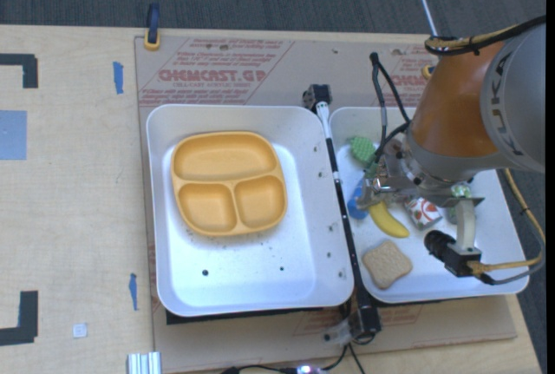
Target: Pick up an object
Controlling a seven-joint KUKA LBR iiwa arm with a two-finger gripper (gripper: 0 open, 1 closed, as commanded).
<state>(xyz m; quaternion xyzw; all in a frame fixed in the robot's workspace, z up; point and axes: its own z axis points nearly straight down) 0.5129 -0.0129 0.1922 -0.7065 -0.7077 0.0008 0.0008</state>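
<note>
1. We see the end effector [379, 187] low in the right bin [494, 281], its metal tip just above the banana [389, 220]; we cannot tell its state.
2. The smooth, curved yellow banana lies beside a blue piece [356, 207].
3. Below the banana sits a rough tan bread slice [386, 264].
4. Left of the banana, a glossy orange three-compartment plate [229, 183] rests in the left bin [173, 277].

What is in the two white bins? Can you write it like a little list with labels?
left bin: an orange plate with three sections, lying flat
right bin: a yellow banana, a slice of toast, a green toy, a blue thing, and a red and white thing
arm: grey and orange, reaching over the right bin
tool: low over the right bin, close above the banana; too hidden to read its grip
toast: nearest the front edge, apart from the banana
</note>
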